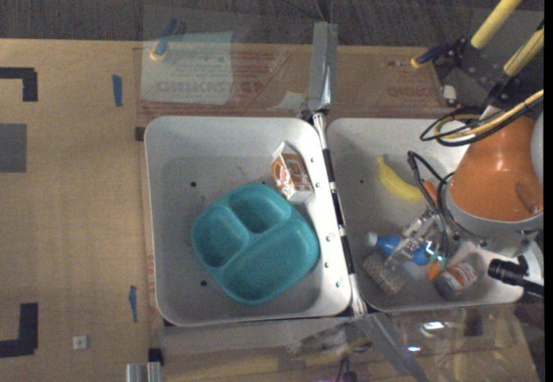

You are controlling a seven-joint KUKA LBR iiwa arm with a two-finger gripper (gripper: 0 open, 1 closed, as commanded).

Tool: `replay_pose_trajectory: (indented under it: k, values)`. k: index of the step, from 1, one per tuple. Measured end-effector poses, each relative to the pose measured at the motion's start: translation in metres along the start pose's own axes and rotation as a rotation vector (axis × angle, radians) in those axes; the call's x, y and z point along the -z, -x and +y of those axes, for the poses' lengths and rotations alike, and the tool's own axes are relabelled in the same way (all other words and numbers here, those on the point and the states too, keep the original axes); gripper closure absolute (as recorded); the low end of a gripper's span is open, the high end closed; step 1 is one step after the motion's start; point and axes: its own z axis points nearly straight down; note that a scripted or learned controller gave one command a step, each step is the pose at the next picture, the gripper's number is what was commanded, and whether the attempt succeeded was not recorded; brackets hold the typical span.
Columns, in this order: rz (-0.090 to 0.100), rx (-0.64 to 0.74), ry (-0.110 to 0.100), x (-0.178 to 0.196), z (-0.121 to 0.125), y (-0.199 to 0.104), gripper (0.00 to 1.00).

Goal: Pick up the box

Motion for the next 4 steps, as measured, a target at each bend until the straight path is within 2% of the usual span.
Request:
replay_pose_trajectory:
  k: [1, 2, 4]
  values:
    - [0.027, 0.372, -0.006, 0.089, 0.046, -0.044, 1.0]
    - [0.031, 0.744, -0.001, 0.089, 0.089, -0.081, 1.0]
    - [0.017, 0.736, 0.009, 0.111, 0.091, -0.077, 1.0]
